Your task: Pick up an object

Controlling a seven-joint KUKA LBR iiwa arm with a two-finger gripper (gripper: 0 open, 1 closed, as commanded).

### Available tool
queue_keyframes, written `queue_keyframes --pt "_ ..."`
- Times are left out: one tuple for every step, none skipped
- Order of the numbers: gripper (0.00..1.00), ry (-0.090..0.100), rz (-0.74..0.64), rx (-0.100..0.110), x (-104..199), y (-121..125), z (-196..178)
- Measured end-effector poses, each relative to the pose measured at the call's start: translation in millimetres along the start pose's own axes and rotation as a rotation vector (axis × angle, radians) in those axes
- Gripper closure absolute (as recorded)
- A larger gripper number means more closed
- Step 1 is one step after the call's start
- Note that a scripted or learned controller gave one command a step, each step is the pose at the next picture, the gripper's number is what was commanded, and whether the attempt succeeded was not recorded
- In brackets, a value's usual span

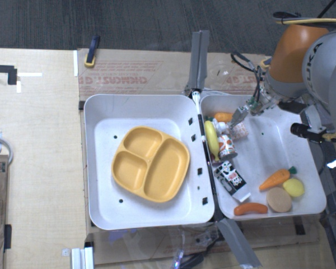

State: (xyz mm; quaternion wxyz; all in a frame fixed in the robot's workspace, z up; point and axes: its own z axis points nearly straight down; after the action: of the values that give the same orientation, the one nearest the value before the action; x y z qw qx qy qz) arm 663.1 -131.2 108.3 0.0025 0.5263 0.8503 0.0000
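While the jaws (pixel 239 118) hover by the right bin's (pixel 302 150) left wall, its middle lies bare.

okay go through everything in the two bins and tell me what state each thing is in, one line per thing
Yellow three-compartment plastic plate: right way up, flat in the left bin.
Yellow toy banana: lying along the right bin's left wall.
Small red-and-white can: on its side beside the banana.
Black-and-white cow-print carton: lying flat.
Orange toy carrot: lying flat, leafy end toward the lemon.
Yellow toy lemon: resting against the carrot's leafy end.
Claw: low in the right bin, near the can.
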Motion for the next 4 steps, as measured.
queue_keyframes --pt "0.0 -0.005 0.132 -0.002 2.9 -0.1 10.6" --pt "1.0 -0.001 0.131 -0.003 3.5 1.5 4.4" --pt "0.0 -0.001 0.131 -0.002 3.7 1.4 4.8" --pt "0.0 -0.012 0.22 -0.014 16.5 -17.4 8.4"
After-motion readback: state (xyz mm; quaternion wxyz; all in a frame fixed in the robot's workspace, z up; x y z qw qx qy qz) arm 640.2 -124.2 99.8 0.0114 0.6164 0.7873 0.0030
